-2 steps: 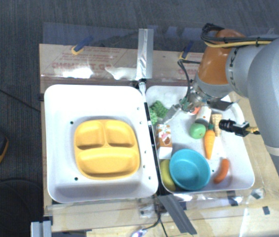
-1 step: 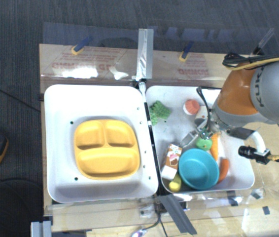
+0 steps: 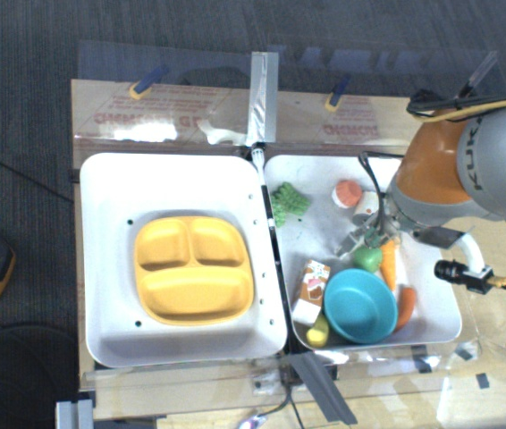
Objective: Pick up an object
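Note:
My gripper [image 3: 366,237] hangs low in the right bin [image 3: 316,172], just above a small green fruit [image 3: 368,259] and beside an upright orange carrot [image 3: 389,265]. Nothing shows between its fingers. In front of it sits a blue bowl [image 3: 358,305]. A second carrot [image 3: 405,304] lies at the bowl's right. A red-and-white carton [image 3: 312,286] lies left of the bowl, with a yellow item [image 3: 316,333] near the bin's front edge. A green leafy toy [image 3: 287,200] and a small red round piece [image 3: 349,192] lie toward the back of the bin.
The left bin [image 3: 110,195] holds a yellow divided tray [image 3: 193,267]. A ridge between the bins runs down the middle. The arm's orange band [image 3: 436,164] overhangs the right bin's back right corner.

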Robot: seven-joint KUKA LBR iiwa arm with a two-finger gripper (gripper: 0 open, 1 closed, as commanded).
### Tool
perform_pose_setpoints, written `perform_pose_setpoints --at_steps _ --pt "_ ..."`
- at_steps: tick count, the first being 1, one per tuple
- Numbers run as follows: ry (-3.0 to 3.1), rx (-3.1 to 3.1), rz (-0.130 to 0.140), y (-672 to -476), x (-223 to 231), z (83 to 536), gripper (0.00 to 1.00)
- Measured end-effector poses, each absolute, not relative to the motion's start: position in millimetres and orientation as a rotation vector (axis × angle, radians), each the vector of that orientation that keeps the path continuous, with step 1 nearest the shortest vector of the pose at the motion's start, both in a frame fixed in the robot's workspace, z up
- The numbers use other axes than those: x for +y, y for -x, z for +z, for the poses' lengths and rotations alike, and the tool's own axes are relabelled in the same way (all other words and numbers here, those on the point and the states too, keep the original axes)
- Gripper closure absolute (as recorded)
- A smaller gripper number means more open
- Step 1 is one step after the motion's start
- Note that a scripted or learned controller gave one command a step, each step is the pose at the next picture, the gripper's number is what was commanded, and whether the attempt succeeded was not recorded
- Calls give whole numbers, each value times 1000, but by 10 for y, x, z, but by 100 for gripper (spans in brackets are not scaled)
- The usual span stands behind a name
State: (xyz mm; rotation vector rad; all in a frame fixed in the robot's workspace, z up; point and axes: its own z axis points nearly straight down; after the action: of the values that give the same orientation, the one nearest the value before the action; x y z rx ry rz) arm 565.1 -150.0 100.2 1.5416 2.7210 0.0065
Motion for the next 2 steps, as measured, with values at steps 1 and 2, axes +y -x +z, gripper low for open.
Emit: perform_pose_setpoints --at_steps 1,2 --pt "-1582 2711 -2 -6032 -1251 2521 100" --pt "-1437 2791 -3 -6492 -731 2484 100"
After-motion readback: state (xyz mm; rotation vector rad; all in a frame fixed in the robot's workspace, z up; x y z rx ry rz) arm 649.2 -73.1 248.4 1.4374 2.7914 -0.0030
